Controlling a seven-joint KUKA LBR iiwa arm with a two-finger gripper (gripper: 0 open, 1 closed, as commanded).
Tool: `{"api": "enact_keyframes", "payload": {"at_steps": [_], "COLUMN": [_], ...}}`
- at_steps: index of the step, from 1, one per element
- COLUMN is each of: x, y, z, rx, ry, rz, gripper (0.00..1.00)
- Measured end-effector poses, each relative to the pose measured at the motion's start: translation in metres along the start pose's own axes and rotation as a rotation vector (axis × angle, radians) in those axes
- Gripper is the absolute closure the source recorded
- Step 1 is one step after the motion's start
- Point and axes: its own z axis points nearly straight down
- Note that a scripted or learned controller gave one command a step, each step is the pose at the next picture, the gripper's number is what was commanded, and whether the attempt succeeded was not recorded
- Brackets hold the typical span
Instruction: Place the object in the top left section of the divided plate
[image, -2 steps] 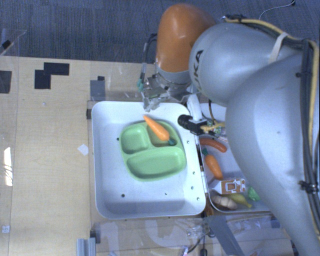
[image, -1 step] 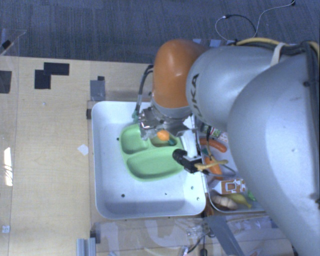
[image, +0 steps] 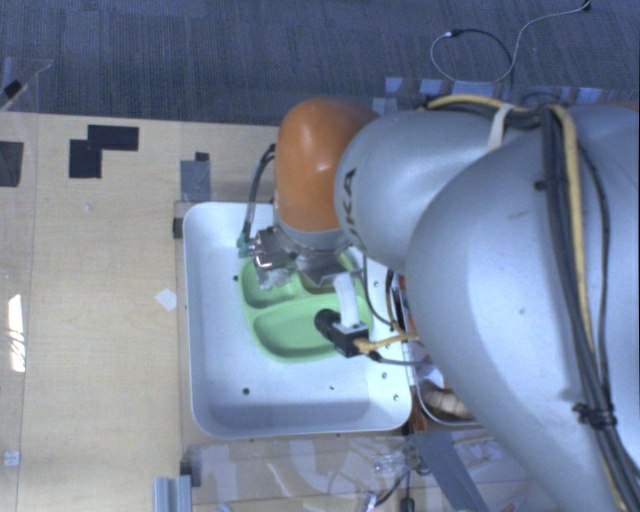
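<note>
A light green divided plate (image: 290, 330) lies in the left white bin (image: 215, 320), mostly covered by the arm. My gripper (image: 300, 268) hangs directly over the plate's upper part, under the orange wrist band. Its fingertips are hidden by the wrist body. A black-and-white fitting (image: 340, 325) with a cable sticks out over the plate's right side. I see no loose object on the visible part of the plate.
The big grey arm (image: 500, 260) covers the right bin and most of the right side. A sliver of something tan (image: 445, 403) shows below the arm. Pale wooden bench (image: 90, 330) lies to the left, with black tape marks (image: 100, 150) at the back.
</note>
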Motion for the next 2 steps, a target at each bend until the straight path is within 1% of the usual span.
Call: {"api": "enact_keyframes", "payload": {"at_steps": [1,2], "x": [-0.0277,-0.0182], "y": [-0.0078,-0.0053], "z": [0.0304,0.0280], "rx": [-0.013,-0.022], "ry": [0.004,0.015], "rz": [0.078,0.068], "gripper": [1.00,0.00]}}
